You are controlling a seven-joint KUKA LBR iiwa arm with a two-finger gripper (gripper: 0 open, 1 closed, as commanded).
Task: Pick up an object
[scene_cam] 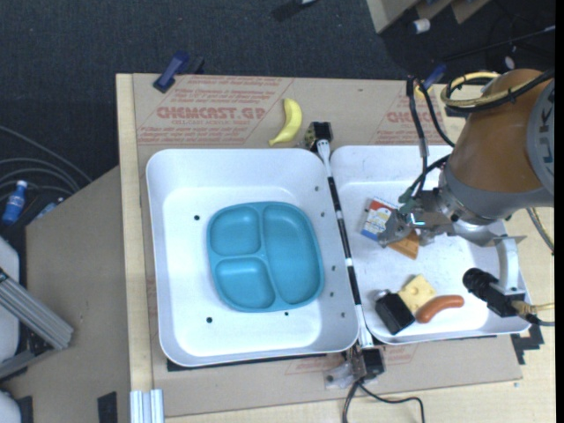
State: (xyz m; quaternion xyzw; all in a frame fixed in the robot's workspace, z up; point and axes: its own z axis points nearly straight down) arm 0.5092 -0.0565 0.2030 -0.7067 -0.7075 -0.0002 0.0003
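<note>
With the gripper [401, 230] low between the carton [377, 219] and brown block [407, 247], its grasp impossible to judge, it may snag both.

A robotics lab: a plywood bench [220, 104] stamped "CHEMCAST" stands on dark carpet [79, 25]; loose cables [35, 161] trail at the left edge of the frame; an aluminium rail [31, 311] lies at lower left; toy food sits in white bins [167, 236].
</note>
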